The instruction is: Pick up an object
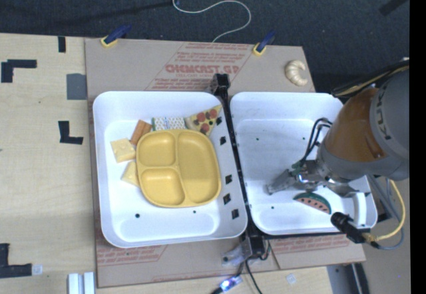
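In the camera view, the arm (363, 136) reaches in from the right and hangs low over the right bin (266, 113). Its gripper (283, 181) points left across the bin floor, just left of a watermelon slice (313, 202) that lies near the bin's near edge. The slice is the only loose thing in that bin and looks like the target; it sits beside the gripper, not between its tips. Whether the gripper is released or clenched cannot be told here, since its tip is a grey blur against the white floor.

The left bin (106, 153) holds a yellow tray (178, 167) with three compartments, cheese pieces (122, 150) at its left, a cracker (140, 130) and a pizza slice (206, 118) at the far side.

To do the pick well, I judge the gripper should shift right and toward the near side until it stands over the slice, turn so it closes across the slice's narrow width, then descend straight. The slice lies flat and close to the near wall, so there is little room on that side, and a slanted approach may push it away.
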